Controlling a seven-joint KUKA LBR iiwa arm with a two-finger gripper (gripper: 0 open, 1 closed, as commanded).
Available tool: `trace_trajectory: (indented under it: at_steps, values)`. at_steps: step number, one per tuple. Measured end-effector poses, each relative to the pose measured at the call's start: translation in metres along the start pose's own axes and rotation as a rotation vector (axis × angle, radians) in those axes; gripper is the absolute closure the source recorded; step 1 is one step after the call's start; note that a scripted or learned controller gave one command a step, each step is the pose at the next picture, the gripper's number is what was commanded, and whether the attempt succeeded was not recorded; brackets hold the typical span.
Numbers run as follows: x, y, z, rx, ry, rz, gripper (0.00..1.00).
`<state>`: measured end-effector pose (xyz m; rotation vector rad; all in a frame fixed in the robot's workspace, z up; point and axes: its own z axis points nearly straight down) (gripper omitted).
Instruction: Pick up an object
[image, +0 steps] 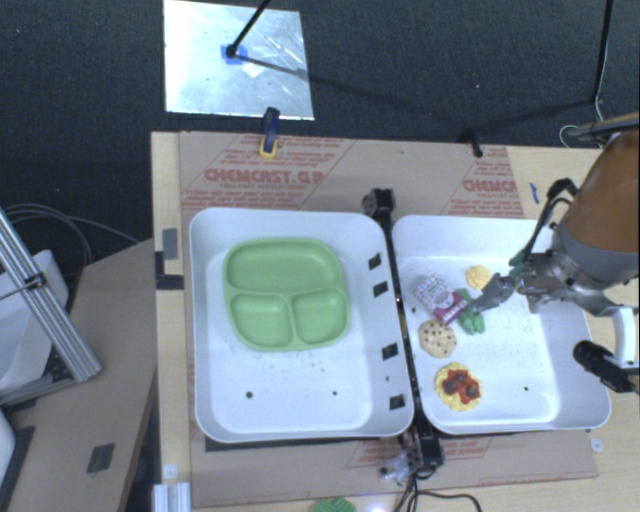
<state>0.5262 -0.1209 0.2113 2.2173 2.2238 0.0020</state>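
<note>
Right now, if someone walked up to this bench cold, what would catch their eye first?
Probably the green divided plate, alone in the left bin. Next, the grey and orange arm reaching in from the right, its gripper low over the right bin beside a small green toy. Around it lie a cookie, a little pizza, a yellow piece and a pink-and-white packet.

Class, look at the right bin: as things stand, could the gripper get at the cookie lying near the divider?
Probably yes. The gripper hangs low in the right bin, just beyond the green toy. The cookie lies flat, nothing on top of it, with bare floor around most of its edge, so a short move toward the divider should reach it.
</note>
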Motion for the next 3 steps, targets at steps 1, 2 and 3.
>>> trace_trajectory:
  at_steps: [1, 2, 3]
  values:
    - [-0.004, 0.027, 0.131, -0.004, 0.000, 0.004, 0.00]
    - [-0.005, 0.029, 0.113, -0.009, 0.000, 0.002, 1.00]
    - [0.075, 0.059, 0.014, -0.011, 0.002, -0.010, 1.00]
